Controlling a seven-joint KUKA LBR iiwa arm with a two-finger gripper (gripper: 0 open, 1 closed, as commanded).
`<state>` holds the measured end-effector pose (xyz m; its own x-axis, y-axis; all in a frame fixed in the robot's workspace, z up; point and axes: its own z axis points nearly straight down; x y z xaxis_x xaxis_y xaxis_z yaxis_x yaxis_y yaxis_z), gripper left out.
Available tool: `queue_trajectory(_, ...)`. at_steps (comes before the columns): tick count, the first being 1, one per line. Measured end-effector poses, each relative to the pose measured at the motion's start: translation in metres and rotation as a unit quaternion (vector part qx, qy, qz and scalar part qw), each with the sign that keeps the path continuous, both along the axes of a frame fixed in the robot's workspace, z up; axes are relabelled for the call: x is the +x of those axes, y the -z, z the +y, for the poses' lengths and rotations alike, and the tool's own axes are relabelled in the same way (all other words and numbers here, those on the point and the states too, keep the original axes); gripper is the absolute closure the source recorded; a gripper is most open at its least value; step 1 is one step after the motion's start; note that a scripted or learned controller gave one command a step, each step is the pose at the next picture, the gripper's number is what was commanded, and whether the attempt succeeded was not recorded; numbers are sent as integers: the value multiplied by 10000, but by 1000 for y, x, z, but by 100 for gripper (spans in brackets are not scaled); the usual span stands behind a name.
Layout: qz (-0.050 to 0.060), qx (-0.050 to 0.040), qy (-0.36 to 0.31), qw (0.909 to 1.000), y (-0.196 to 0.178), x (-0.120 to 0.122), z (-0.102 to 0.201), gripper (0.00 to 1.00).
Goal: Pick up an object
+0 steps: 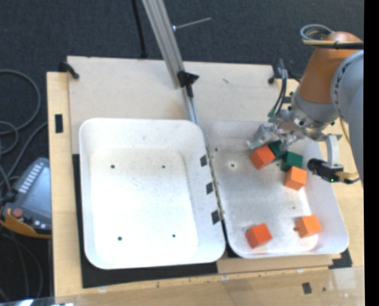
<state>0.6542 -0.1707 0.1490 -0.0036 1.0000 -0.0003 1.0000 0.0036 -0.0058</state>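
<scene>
Several orange blocks lie in the right bin. One orange block sits near the bin's far side, directly under my gripper, which comes in from the right on the grey arm with the orange band. Whether the gripper touches this block is unclear. A dark green block lies just right of it, partly under the wrist. A second orange block rests next to the green one. Two more orange blocks lie by the bin's near edge.
The left bin stands beside the right one, with a ridge between them. A slanted metal pole rises from the bench behind the bins. Cables and a handheld pendant lie on the floor at the left.
</scene>
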Motion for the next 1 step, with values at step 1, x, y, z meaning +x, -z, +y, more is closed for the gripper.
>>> queue_trajectory(1,-49,-18,-2,10000,51,-33,43,0)
